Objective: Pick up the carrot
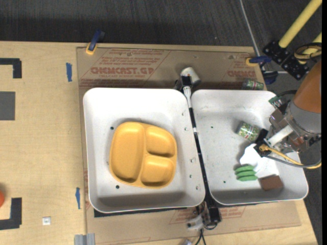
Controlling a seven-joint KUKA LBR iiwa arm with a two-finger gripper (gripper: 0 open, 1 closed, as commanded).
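Note:
My gripper (pixel 287 139) hangs over the right side of the right bin (pixel 225 111), below the grey wrist with its orange band. Just left of it lie a white piece (pixel 249 156) and a green ribbed item (pixel 246 173). A green can (pixel 248 131) lies on its side a little further back. A brown block (pixel 270 182) rests near the bin's front right corner, under the gripper's near side. The gripper's underside is hidden by its own body.
The left bin (pixel 97 137) holds a yellow sectioned plate (pixel 143 153). A small red-orange thing (pixel 1 198) sits at the far left edge of the bench. A second green can (pixel 252 84) lies behind the right bin, with a yellow pole (pixel 302 15) at the back right.

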